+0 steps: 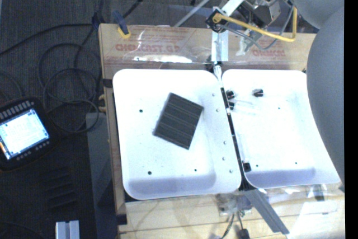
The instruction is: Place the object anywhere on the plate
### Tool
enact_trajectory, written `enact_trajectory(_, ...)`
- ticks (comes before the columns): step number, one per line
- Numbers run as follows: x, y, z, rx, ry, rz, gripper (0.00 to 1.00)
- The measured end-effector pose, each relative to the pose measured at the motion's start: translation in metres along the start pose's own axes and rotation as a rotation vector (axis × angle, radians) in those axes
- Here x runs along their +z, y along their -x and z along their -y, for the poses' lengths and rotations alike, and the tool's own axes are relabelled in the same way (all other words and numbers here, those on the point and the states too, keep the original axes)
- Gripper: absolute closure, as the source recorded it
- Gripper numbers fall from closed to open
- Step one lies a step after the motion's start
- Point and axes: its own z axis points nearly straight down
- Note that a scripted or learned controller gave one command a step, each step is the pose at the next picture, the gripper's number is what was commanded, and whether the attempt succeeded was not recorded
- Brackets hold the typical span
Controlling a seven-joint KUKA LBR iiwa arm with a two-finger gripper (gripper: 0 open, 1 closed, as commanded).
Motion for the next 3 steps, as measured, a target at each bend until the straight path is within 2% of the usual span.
enact_trajectory(3, 0.0, 0.0004, -0.0005, 0.001, 0.001, 0.001, 0.0)
